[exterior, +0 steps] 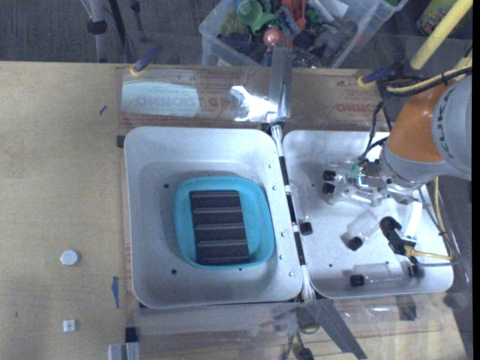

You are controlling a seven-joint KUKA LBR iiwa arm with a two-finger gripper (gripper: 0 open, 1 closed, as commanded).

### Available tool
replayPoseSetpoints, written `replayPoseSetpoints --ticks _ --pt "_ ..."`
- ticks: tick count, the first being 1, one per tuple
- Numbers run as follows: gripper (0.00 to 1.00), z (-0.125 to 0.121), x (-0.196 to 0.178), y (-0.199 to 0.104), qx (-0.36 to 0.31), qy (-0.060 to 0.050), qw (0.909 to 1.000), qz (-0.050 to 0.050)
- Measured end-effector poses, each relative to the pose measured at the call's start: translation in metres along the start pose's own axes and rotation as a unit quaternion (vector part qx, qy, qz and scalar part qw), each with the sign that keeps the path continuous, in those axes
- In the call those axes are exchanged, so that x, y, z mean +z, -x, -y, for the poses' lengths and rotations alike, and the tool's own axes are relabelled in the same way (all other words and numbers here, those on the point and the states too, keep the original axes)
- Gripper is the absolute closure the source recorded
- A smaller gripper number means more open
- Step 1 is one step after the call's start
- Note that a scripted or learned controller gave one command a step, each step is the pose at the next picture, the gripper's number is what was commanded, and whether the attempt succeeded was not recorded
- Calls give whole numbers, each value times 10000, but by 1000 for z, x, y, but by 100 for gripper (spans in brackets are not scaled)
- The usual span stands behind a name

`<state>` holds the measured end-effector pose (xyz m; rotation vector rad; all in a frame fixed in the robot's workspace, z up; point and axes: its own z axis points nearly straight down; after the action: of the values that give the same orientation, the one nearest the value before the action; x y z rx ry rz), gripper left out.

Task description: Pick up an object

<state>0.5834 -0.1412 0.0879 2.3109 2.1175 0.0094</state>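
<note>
The arm (431, 137) comes in from the right and its tool (346, 182) is low inside the right bin (330, 265), near the far left part of it. I cannot tell how the tool stands or if something is between it. In the left bin (150, 171) lies a light blue tray (184, 216) with a dark ribbed insert (219, 227). Both bins stand side by side on the wooden surface (52, 163). A small white disc (69, 258) lies on this surface, well apart from the bins.
</note>
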Motion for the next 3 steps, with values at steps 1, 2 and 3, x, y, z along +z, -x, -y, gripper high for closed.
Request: replayPoseSetpoints --ticks 1,2,3 --pt "0 -50 2 53 -35 -35 10000 6" --pt "100 -52 -10 52 -57 -19 10000 14" --pt "100 -89 -72 46 -114 -41 9999 6"
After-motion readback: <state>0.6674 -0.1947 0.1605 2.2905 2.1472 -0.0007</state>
